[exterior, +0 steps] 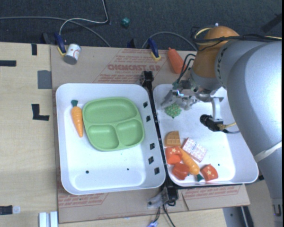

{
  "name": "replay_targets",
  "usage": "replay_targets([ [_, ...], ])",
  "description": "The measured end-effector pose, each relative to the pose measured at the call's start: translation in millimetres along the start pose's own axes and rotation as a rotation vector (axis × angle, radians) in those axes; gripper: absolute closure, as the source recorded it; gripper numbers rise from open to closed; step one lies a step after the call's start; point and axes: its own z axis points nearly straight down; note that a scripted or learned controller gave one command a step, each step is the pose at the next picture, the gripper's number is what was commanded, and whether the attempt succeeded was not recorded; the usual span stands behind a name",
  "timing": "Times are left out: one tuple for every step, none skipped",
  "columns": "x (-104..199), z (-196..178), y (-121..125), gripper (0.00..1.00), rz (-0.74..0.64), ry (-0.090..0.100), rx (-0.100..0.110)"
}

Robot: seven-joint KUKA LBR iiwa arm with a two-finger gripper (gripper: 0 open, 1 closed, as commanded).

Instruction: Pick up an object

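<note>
We see the pincer (176, 98) low in the right bin (227, 171), at its upper-left corner; whether it holds anything we cannot tell. The green broccoli piece (173, 110) lies just below it, touching or nearly so.

You have open floor in the right bin's (236, 171) middle; toy food (187, 157) crowds its near-left corner, a green piece (173, 110) sits far-left, and the arm (246, 84) overhangs its right.

Glossy white plastic bins (109, 186) sit on matt brown cardboard (109, 70); the plate (113, 123) is smooth green plastic.
</note>
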Motion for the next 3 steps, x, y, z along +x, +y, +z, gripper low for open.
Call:
replay_targets([
  [-6.8,-0.2,0.1,0.00,0.000,0.000,-0.001],
  [3.5,0.1,0.0,0.00,0.001,0.000,0.000],
  [-0.7,0.0,0.0,0.00,0.000,0.000,0.000],
])
